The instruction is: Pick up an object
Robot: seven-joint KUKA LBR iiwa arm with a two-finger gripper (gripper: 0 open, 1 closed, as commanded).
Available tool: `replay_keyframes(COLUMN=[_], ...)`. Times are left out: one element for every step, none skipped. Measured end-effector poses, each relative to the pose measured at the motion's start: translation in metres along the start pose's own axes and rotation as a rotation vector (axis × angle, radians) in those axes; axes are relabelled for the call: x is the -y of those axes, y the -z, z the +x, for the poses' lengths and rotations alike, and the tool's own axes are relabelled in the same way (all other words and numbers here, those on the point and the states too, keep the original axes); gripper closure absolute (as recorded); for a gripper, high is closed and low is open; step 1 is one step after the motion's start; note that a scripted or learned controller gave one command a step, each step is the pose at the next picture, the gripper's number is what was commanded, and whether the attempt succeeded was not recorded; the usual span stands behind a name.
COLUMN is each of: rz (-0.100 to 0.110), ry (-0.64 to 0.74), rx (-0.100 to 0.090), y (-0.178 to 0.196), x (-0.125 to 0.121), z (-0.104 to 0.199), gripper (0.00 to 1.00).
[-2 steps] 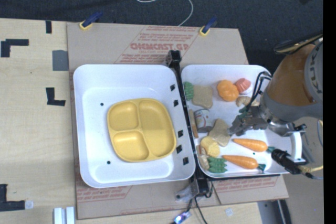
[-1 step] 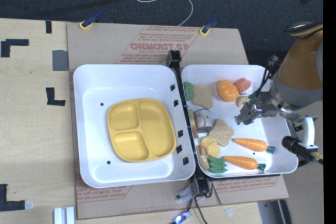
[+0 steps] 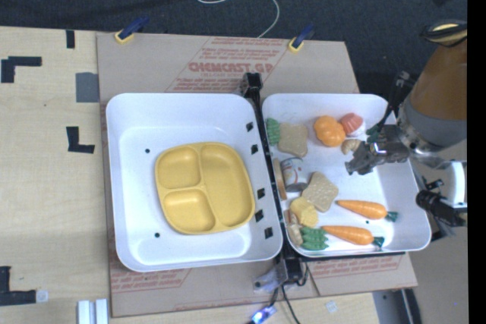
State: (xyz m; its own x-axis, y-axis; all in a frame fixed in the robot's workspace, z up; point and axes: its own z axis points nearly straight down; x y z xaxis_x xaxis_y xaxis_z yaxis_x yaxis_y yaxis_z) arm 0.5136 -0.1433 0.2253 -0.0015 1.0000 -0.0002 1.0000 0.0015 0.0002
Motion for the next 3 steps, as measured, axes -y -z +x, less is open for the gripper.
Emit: replay_keyframes(rz=[0.002, 0.000, 0.003], ry=[0.005, 0.005, 0.000], rx=[-0.001, -0.002, 0.000], y=[-0.012, 0.005, -0.012], x=[-0.014, -0.035, -0.033], z=[0.052, 0.097, 0.107], gripper=[1.00, 1.00, 1.00])
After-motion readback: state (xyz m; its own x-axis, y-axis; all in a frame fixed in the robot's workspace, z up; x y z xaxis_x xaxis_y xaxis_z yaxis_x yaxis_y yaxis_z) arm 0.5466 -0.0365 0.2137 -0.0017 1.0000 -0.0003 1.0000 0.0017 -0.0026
